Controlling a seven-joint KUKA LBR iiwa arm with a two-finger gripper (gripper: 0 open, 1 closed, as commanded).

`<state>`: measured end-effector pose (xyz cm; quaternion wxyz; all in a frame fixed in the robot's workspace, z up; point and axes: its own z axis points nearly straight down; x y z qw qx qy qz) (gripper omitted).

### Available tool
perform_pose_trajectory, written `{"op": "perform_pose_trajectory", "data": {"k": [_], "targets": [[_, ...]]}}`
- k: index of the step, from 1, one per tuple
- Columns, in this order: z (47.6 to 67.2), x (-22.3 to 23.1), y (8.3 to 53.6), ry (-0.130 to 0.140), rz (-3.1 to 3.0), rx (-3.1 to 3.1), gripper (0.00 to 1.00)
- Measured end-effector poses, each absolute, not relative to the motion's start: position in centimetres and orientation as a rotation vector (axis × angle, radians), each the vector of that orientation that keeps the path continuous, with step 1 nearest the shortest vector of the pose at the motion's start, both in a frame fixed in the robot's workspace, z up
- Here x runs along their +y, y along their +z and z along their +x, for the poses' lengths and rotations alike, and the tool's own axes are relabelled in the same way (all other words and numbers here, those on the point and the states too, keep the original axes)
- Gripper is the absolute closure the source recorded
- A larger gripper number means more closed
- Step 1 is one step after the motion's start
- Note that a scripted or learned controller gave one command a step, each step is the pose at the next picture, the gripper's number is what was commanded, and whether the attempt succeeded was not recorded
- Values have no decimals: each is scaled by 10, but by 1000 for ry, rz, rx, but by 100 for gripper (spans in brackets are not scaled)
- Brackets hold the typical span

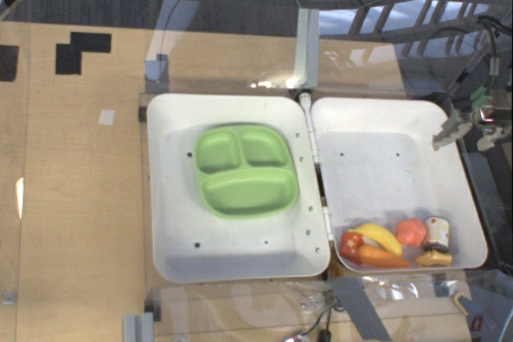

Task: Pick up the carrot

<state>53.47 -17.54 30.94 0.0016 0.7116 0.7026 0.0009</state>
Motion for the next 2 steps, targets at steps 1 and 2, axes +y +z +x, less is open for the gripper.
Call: {"op": "perform_pose_trajectory", "data": {"k": [1, 2], "targets": [[536, -87, 437, 10, 2446, 1961, 0], [538, -86, 449, 13, 2435, 1969, 100]]}}
